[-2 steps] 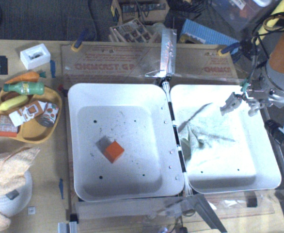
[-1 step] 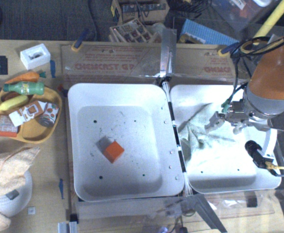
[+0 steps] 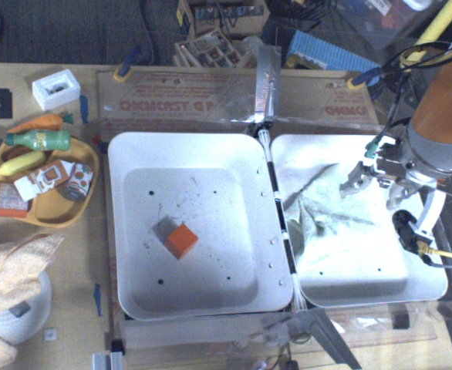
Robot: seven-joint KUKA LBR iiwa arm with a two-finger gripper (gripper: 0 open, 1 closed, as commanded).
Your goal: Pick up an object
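An orange block point(image 3: 183, 241) lies in the left bin point(image 3: 133, 160), touching a small grey block point(image 3: 165, 227) at its upper left. A pale crumpled cloth point(image 3: 318, 206) lies in the right bin point(image 3: 380, 272), spread from its middle toward its left wall. My gripper point(image 3: 376, 190) hangs over the right part of the right bin, above the cloth's right end. Its fingers point(image 3: 357, 179) stand apart, open, with nothing seen between them.
A yellow bowl point(image 3: 60, 214) of toy food stands left of the bins, with a white box point(image 3: 56, 89) behind it and a cloth heap point(image 3: 14, 284) in front. Cardboard point(image 3: 180, 99) lies behind the bins. A black cable with a yellow tip point(image 3: 423, 245) hangs at the right bin's right edge.
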